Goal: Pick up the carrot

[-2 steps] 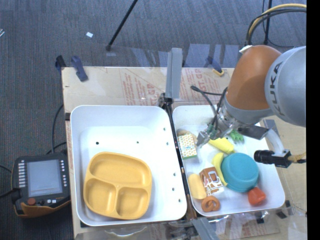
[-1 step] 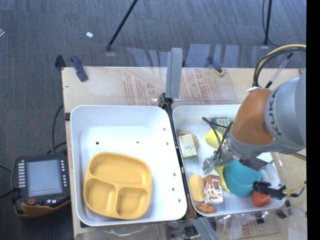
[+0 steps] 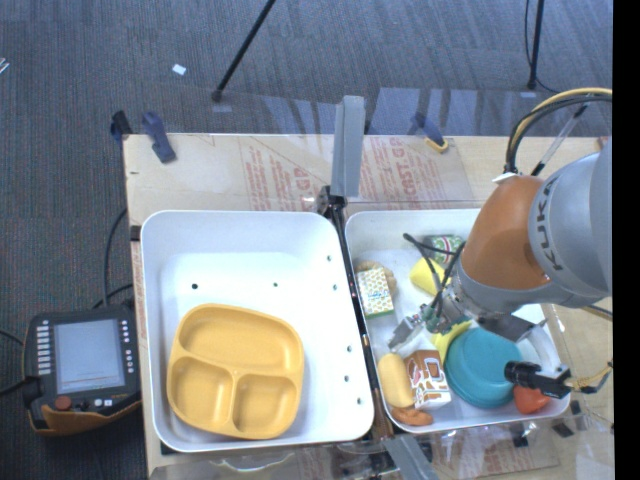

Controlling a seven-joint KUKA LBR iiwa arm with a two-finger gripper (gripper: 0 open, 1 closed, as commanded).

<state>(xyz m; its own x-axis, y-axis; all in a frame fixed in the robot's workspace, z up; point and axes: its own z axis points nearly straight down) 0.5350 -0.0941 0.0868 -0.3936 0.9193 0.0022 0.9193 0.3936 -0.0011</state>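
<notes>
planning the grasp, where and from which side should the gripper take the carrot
Probably the middle of the carrot, from straight above. It lies flat along the right bin's near wall, with a carton and a yellowish piece close behind, so the fingers should straddle its narrow width.

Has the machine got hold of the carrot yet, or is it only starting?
Nothing looks done: the carrot lies at the near edge of the right bin, by a small carton. In hand: the pincer hangs low over that bin, above the carrot's spot. Left: reaching it, gripping and lifting.
</notes>
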